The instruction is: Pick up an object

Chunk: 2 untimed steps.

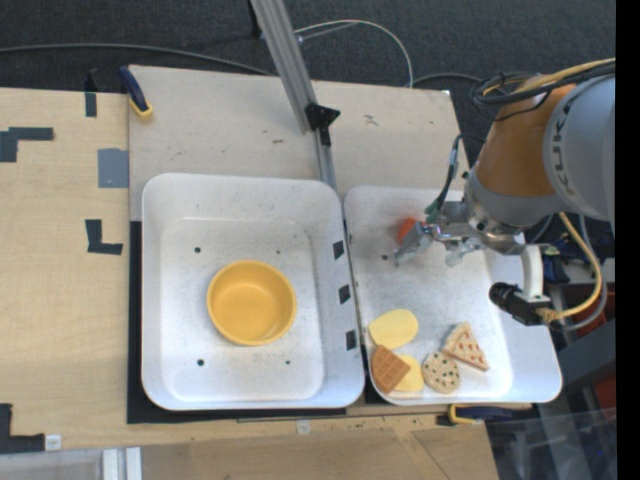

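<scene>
Toy food pieces lie in the right bin (520,368) of the camera view: a small red-orange piece (405,230) near the bin's upper left part, and a cluster at the near edge made up of a pale yellow oval piece (393,326), a brown waffle-like square (390,368), a round cookie with dark specks (440,372) and a triangular pizza-like slice (466,348); the waffle touches the yellow oval and the cookie sits just beside the slice. The end effector (425,243) hangs over the upper part of the right bin, just beside the red-orange piece, reaching in from the right below the arm's orange band (515,153); its thin fingers point left and down, but whether they are spread or closed I cannot tell, and nothing is visibly caught between them. The left bin (170,368) holds a yellow bowl (251,302), upright, near its centre; both bins rest side by side on the worktop (60,198), touching along their inner rims; a grey pole (285,48) slants across the top of the view.
</scene>
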Tool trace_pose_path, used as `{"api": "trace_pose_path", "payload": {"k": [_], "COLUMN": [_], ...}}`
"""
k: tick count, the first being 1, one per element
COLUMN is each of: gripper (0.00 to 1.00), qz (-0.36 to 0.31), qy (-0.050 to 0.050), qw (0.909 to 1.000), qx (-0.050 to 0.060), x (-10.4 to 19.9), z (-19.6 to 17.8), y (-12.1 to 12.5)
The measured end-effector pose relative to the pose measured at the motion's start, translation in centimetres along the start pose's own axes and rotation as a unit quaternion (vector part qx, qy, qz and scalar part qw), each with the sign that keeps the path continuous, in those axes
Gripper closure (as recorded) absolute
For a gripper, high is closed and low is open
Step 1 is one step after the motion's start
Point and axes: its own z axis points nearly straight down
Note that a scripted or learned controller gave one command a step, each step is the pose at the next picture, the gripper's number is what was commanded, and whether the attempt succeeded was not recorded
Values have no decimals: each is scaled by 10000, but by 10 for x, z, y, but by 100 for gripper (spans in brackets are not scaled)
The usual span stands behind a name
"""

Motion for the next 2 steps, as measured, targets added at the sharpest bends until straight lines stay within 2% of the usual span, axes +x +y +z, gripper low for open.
{"api": "trace_pose_path", "payload": {"k": [1, 2], "gripper": [0, 100], "qz": [-1, -9], "qy": [0, 2], "qw": [10000, 10000], "qx": [0, -21], "x": [0, 1], "z": [62, 48], "y": [6, 7]}}
